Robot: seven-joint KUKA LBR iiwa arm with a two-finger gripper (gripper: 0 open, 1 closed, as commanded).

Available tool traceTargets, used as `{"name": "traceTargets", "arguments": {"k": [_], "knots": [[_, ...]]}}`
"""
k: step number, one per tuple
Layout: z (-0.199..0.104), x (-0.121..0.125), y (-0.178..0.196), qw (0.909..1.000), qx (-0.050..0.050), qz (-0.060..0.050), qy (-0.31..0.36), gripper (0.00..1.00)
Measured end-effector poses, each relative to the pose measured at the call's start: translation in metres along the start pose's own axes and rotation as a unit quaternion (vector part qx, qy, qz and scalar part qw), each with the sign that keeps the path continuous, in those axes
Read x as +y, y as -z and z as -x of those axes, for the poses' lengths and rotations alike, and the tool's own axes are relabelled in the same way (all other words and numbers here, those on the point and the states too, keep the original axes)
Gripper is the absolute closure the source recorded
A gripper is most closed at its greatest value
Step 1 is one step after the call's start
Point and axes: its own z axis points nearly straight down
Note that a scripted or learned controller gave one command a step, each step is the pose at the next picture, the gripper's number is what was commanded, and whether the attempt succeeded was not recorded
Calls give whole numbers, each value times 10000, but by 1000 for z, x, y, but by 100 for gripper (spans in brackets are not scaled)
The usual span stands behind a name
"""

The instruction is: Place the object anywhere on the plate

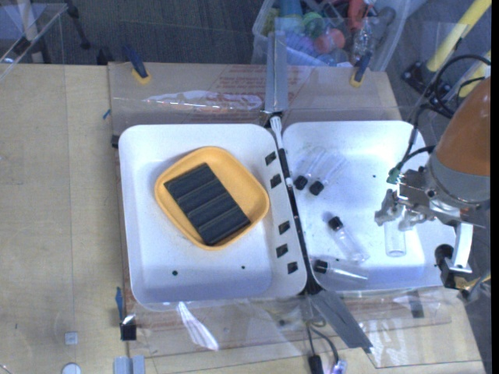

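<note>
A yellow square plate point(248, 195) lies in the left bin point(144, 232), and a black ridged block point(209, 202) rests on it. Over the right side of the right bin point(362, 150) my gripper point(399, 215) points down from the arm. A clear vial point(395, 241) hangs upright from between its fingers, its top end hidden by them. The gripper is shut on that vial, well to the right of the plate.
Several clear vials with black caps lie in the right bin: two at the upper left point(314, 168), one mid-bin point(345, 238), one at the front edge point(337, 270). A divider with black clips point(282, 209) separates the bins. A box of toys point(331, 14) stands behind.
</note>
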Motion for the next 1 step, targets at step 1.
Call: {"name": "traceTargets", "arguments": {"k": [1], "knots": [[0,0,0,10000,0,1,0,0]]}}
